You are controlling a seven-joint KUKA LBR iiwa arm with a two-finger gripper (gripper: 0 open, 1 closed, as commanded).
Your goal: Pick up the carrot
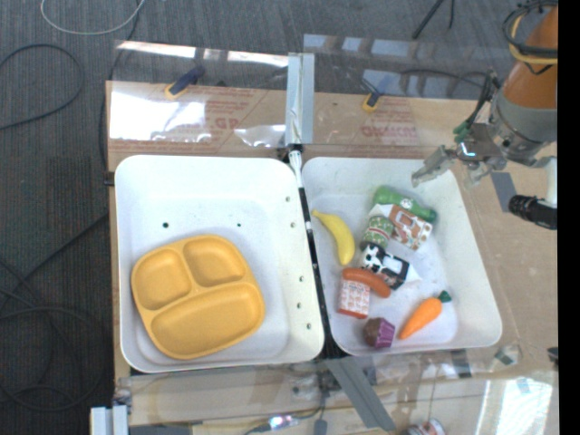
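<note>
In right bin [471,243]: carrot [420,316], banana [338,236]

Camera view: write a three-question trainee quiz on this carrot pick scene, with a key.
1. True or false: the carrot lies in the left bin.
2. Which item lies nearest the carrot? A) banana B) purple item C) yellow divided plate
3. Fill in: the gripper is over the right bin's ____ corner in the picture.

Key
1. False; it lies in the right bin, near the bottom right.
2. B.
3. Upper right, apart from the carrot.
</note>
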